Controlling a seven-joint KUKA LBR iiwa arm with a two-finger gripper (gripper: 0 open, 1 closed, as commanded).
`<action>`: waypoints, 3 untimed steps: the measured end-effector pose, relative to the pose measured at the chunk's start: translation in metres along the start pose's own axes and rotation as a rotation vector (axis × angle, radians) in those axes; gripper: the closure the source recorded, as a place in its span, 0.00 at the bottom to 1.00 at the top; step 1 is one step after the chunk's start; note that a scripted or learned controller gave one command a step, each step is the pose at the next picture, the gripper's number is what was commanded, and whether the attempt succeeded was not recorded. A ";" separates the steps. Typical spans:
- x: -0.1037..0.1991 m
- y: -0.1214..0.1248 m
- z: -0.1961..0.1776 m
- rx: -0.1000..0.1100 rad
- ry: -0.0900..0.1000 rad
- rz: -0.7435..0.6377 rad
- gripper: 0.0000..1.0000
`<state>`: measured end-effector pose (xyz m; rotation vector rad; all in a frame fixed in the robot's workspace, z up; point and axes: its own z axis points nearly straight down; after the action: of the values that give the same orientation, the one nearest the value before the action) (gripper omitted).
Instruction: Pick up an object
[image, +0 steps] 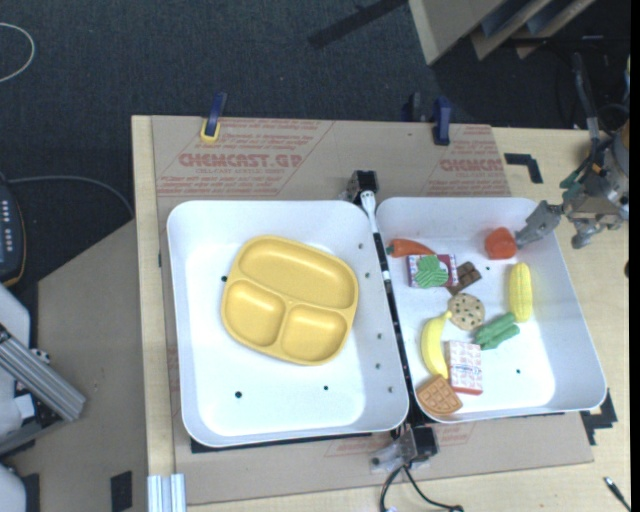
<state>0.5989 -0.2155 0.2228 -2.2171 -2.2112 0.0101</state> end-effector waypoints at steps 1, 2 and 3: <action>0.000 0.003 -0.007 -0.013 -0.003 -0.003 0.00; -0.001 0.006 0.036 -0.007 -0.002 -0.003 0.00; 0.008 0.000 0.092 -0.005 0.000 -0.003 0.00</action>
<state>0.5978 -0.2068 0.1311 -2.2161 -2.2171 0.0046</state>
